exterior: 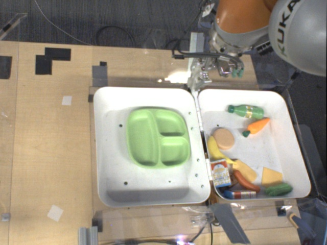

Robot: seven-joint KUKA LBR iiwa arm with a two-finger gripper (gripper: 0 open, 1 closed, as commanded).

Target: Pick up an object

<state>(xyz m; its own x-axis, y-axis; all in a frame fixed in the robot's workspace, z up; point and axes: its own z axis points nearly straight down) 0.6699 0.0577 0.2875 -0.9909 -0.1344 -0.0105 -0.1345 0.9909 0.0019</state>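
Observation:
The right bin (286, 106) holds several toy foods: a green bottle (245, 110), an orange carrot (255, 126), a round tan disc (223, 138), a banana (213, 149), a small printed carton (220, 173), a red sausage (244, 182), a yellow cheese wedge (271, 176) and a green pickle (278, 189). My gripper (200, 78) hangs over the back edge of the bench, just behind the wall between the two bins, above and apart from all the objects. Nothing shows in it.
The left bin (110, 188) bears a green divided plate (157, 137) in its middle. The grey arm with its orange band (245, 6) comes in from the top right. Cables and a metal fitting (186, 47) sit behind the bins.

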